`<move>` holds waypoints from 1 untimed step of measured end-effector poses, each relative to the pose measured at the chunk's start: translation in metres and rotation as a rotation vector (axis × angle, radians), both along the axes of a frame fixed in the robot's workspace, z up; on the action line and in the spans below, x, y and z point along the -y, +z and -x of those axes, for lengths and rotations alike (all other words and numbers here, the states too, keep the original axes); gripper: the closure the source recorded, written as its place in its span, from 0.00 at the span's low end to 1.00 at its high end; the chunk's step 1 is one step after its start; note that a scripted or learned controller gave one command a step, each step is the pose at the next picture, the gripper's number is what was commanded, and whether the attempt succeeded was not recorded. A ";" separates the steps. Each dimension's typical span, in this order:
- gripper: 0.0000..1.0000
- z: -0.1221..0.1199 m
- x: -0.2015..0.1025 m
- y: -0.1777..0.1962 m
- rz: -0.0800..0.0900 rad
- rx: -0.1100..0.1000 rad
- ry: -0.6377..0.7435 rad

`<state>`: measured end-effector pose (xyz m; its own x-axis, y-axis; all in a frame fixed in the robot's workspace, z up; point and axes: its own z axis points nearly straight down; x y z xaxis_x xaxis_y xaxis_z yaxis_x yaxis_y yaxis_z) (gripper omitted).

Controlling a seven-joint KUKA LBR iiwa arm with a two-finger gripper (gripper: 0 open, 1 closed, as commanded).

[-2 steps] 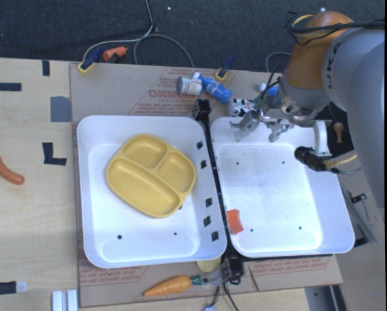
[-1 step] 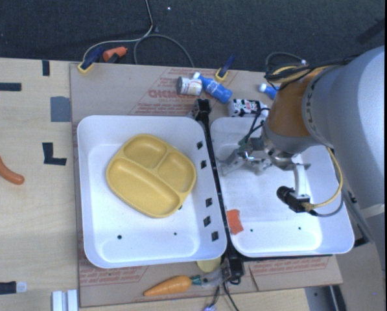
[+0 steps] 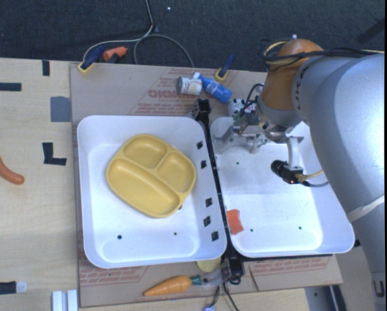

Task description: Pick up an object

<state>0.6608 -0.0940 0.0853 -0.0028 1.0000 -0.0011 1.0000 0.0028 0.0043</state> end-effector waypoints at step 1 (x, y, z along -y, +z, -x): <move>0.00 -0.008 0.040 0.049 0.000 -0.003 -0.003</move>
